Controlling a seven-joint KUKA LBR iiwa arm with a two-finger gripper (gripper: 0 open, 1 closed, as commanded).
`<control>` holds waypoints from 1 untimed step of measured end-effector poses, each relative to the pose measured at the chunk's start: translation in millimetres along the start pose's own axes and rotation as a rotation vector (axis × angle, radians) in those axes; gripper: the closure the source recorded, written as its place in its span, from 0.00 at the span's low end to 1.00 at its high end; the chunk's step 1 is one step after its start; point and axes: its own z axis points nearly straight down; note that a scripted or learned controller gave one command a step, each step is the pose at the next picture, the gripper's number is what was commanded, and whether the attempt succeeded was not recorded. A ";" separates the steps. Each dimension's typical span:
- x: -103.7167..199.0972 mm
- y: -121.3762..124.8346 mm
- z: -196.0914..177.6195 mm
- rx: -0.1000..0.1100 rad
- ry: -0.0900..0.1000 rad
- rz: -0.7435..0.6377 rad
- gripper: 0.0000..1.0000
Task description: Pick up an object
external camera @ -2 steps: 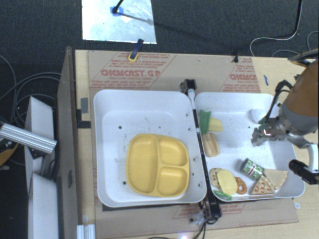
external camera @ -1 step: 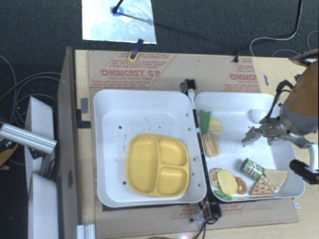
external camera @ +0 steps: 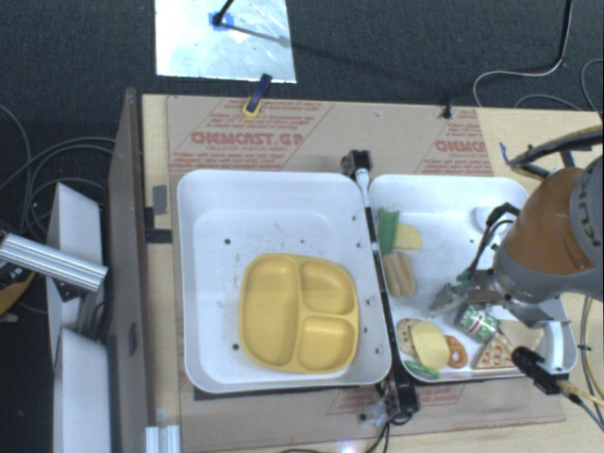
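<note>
Two shallow white bins sit side by side under me, and I'm down in the right white bin (external camera: pixel 444 196), well toward its 3 o'clock wall. The left white bin (external camera: pixel 203 253) carries one yellow plastic divided tray (external camera: pixel 300 311), with bare floor around it from 9 to 12 o'clock. On my side the open floor lies at 12 o'clock; the clutter hugs the shared divider at 9 o'clock and the near rim at 6. My gripper (external camera: pixel 464 296) hangs low over the floor, metal fingers (external camera: pixel 444 300) splayed fairly wide with nothing between them. The small green-and-white can (external camera: pixel 478 323) lies tilted just at my 5 o'clock, beside the fingertips; whether it touches them I can't tell. Farther at 7 o'clock sits a yellow toy wedge on a green-rimmed plate (external camera: pixel 427 345), and a tan ridged toy bread stick (external camera: pixel 400 274) lies at 9 o'clock against the divider.
</note>
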 end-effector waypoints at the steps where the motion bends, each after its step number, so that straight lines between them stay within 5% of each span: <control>1: -52.2 -8.7 -127.1 -0.021 -0.011 0.004 0.00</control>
